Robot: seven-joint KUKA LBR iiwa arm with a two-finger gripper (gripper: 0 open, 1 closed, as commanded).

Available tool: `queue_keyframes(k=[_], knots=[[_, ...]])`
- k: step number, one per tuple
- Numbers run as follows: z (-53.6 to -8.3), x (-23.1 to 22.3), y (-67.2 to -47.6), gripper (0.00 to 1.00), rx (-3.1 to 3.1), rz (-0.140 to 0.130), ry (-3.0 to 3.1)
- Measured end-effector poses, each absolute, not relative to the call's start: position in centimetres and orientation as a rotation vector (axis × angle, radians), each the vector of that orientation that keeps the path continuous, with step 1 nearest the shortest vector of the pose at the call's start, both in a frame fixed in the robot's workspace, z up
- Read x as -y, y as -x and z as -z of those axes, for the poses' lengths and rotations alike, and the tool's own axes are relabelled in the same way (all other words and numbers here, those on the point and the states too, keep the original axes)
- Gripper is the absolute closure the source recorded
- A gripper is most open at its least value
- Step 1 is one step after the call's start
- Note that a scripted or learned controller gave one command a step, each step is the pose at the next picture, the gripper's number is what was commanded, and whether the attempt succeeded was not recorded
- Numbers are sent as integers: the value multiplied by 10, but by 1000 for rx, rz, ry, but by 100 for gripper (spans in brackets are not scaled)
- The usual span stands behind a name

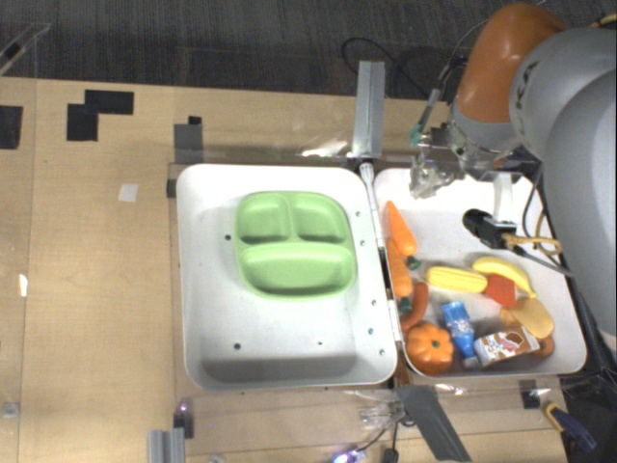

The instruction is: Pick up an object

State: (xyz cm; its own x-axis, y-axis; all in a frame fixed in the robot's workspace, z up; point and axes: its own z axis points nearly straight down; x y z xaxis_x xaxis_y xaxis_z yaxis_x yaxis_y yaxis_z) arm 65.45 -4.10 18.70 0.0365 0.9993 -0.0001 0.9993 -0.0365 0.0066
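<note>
A green divided tray (294, 242) sits in the left bin (207, 355). In the right bin (453, 222) lies a toy carrot (400, 231), probably light, rigid, slick plastic; grip across its thicker middle. The gripper (425, 181) hovers above, jaw spacing unclear.

Toys (474, 314) crowded the right bin's (576, 340) near half, its far corner lay open, and a green tray (294, 242) occupied the left bin (207, 287).
</note>
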Motion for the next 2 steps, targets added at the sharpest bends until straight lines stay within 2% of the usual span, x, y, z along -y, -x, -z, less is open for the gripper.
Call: queue_keyframes(k=[1,2], knots=[[-206,55,-627,100,-2199,-5,-2238],[-206,55,-627,0,-2200,-5,-2237]])
